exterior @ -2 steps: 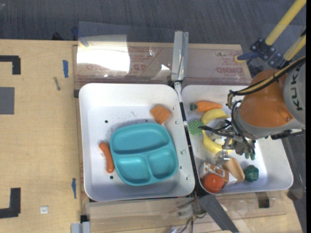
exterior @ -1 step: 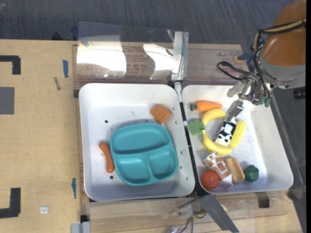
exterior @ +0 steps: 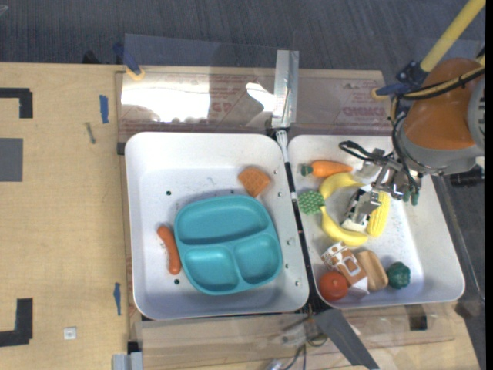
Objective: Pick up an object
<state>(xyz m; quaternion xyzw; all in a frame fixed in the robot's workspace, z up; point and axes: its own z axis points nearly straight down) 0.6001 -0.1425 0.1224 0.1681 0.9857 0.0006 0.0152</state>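
Bins (exterior: 146,284) of white plastic sit side by side on a tan wooden bench (exterior: 54,230) above dark grey carpet (exterior: 231,6), the gripper (exterior: 360,210), finger state unclear, lowered over a toy banana (exterior: 333,223) in the right bin.

The arm (exterior: 443,122) is grey, with a broad, rounded orange band above the wrist. Thin black cables loop around the wrist, just behind the jaws. The gripper (exterior: 362,210) is a small assembly of silvery metal and black parts, with pale fingers. A bit of blue shows beside the orange band.
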